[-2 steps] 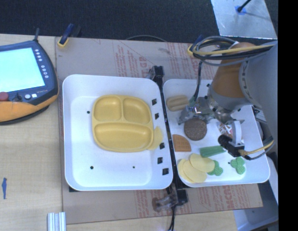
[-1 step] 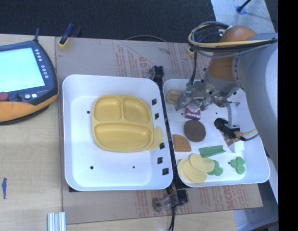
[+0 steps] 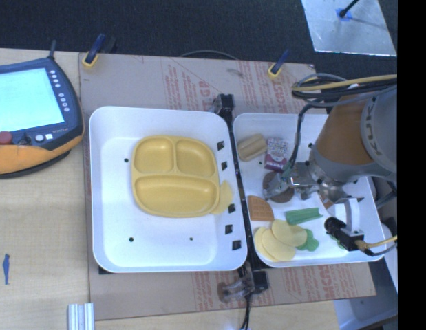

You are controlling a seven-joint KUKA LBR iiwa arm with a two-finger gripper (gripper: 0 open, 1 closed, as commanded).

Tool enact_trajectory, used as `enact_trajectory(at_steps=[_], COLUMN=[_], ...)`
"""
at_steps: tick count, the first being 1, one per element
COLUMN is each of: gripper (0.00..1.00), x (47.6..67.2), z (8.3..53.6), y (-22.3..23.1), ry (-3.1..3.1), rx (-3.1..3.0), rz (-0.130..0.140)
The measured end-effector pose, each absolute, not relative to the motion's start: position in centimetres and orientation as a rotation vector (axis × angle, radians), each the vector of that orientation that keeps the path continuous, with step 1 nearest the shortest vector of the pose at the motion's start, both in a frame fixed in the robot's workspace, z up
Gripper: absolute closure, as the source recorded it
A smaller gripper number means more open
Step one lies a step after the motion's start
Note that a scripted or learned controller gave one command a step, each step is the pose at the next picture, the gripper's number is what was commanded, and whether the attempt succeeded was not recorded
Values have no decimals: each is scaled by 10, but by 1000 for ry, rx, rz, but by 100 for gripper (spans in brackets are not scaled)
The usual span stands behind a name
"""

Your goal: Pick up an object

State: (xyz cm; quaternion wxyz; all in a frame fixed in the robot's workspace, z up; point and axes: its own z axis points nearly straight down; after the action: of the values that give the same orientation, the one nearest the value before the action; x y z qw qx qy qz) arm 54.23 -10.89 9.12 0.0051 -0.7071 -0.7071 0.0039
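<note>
Reach step, likely: gripper (image 3: 285, 184) sits low in the right bin (image 3: 305, 124), jaws' state unclear; brown disc (image 3: 278, 190) at nine o'clock needs closing on.

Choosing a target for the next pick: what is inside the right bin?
The right bin holds a tan block, purple packet, brown wafer, green stick and yellow slices. The arm covers its right part.

Open floor is left around the yellow tray (image 3: 176, 176) in the left bin (image 3: 102, 184); the right bin (image 3: 316, 258) is crowded with small items.
</note>
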Motion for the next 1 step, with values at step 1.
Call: enact_trajectory(at_steps=[1], gripper=[0], x=[576], z=[92], y=[-98], ry=[-2227], rx=[-2216], rz=[1])
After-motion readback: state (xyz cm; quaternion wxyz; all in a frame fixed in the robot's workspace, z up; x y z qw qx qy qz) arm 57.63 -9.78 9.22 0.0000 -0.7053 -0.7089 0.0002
